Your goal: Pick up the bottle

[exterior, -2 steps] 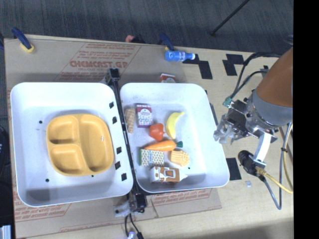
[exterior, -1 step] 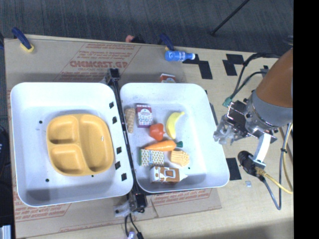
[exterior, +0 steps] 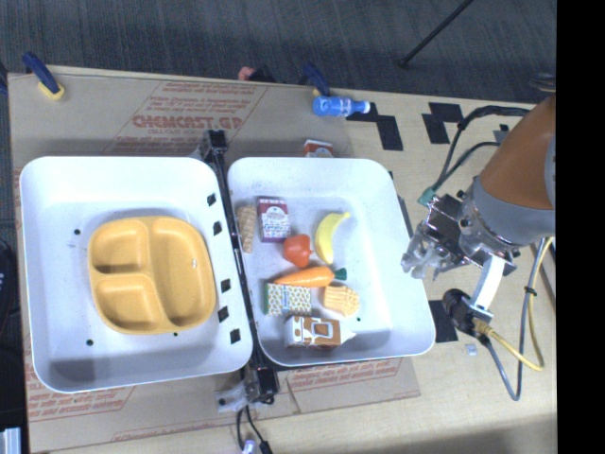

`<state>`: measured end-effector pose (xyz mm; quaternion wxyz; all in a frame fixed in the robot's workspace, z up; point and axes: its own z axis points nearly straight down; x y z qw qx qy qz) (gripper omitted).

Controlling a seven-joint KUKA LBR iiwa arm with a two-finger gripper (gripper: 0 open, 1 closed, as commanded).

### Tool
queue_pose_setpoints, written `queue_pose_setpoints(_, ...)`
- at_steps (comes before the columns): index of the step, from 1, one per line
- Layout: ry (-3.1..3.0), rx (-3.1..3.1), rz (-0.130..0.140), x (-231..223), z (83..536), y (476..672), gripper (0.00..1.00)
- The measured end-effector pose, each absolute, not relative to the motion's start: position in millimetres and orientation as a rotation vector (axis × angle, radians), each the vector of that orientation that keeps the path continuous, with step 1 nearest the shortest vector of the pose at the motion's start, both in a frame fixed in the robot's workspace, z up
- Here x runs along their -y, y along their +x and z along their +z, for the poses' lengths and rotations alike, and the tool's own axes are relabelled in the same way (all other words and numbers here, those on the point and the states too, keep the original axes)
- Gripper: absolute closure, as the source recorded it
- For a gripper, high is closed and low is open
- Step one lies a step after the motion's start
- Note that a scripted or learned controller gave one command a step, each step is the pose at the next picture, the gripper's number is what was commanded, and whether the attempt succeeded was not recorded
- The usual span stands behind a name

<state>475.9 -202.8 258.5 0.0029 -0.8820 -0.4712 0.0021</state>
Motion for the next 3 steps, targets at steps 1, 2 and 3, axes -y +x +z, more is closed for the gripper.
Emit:
queue_pose_setpoints(1, -2.868, 1.279, 0.005, 204, 259, 476.0, 1.0)
queue_pose_setpoints(2, -3.063, 0.691, 0.003, 201, 246, 476.3, 1.0)
queue_pose_setpoints(3, -3.122, 0.326, 0.004, 211, 232, 475.8, 1.0)
